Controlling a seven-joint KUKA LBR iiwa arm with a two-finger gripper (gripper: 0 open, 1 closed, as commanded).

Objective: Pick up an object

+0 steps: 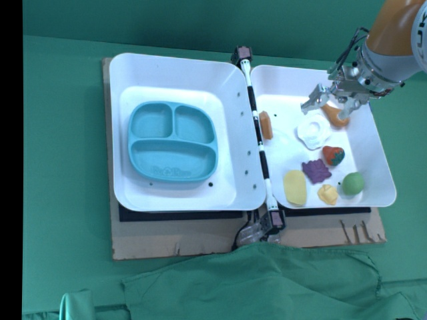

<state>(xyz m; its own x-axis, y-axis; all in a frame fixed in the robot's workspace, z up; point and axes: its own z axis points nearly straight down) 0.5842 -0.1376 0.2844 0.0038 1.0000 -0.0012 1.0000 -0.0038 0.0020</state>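
Note:
My gripper (329, 105) hangs over the back part of the right bin (380, 153), its fingers spread open. An orange toy food piece (335, 117) lies on the bin floor just under and in front of the fingertips, partly covered by them; nothing is clamped between them. A white fried egg (311, 133) lies just left of it. Further forward sit a red strawberry (333, 155), purple grapes (316, 171), a yellow slab (295, 187), a small yellow piece (327, 194) and a green ball (351, 183). An orange sausage-like piece (265, 125) lies by the bin's left wall.
The left bin (127, 79) holds a light blue divided plate (173, 141). A black-and-white hinge strip (257, 129) runs between the bins. Green cloth (253, 282) is bunched at the front of the bench.

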